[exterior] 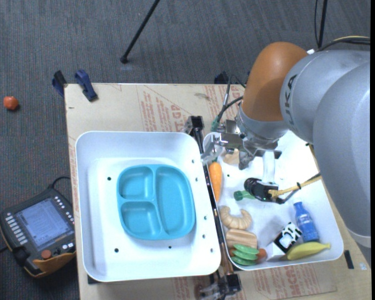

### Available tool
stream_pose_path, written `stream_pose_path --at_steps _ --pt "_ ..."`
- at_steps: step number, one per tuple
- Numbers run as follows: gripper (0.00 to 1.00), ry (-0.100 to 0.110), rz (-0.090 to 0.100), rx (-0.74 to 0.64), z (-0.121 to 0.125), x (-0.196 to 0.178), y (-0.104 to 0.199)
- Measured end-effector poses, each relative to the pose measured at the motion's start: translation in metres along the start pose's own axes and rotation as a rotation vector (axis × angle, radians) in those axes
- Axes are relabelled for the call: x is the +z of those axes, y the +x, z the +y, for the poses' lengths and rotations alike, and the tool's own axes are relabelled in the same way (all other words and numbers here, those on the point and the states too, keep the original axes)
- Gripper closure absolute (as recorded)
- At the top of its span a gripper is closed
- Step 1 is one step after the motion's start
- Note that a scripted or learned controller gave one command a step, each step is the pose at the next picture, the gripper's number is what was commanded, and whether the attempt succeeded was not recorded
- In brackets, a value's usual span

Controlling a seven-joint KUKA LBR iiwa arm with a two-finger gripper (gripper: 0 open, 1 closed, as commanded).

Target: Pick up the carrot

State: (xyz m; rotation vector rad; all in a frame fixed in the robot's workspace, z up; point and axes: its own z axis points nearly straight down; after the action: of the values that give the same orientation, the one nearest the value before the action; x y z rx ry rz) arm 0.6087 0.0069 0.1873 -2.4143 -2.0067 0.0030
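Observation:
The carrot is orange and lies lengthwise against the left wall of the right bin, near its back. My gripper hangs over the back left part of that bin, just above and to the right of the carrot's upper end. The wrist and the orange band hide most of the gripper. Nothing shows held in it.
The right bin also holds a small green piece, a croissant, a bread roll, a pea pod, a blue bottle, a banana and a black-and-white item. The left bin holds a blue divided plate.

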Motion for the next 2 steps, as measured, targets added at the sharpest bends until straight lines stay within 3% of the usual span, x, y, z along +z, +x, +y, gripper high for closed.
stream_pose_path --at_steps 1,2 --pt "0.00 0.000 0.000 0.216 0.003 0.000 0.011" --pt "0.00 0.000 0.000 0.280 0.005 0.000 -0.009"
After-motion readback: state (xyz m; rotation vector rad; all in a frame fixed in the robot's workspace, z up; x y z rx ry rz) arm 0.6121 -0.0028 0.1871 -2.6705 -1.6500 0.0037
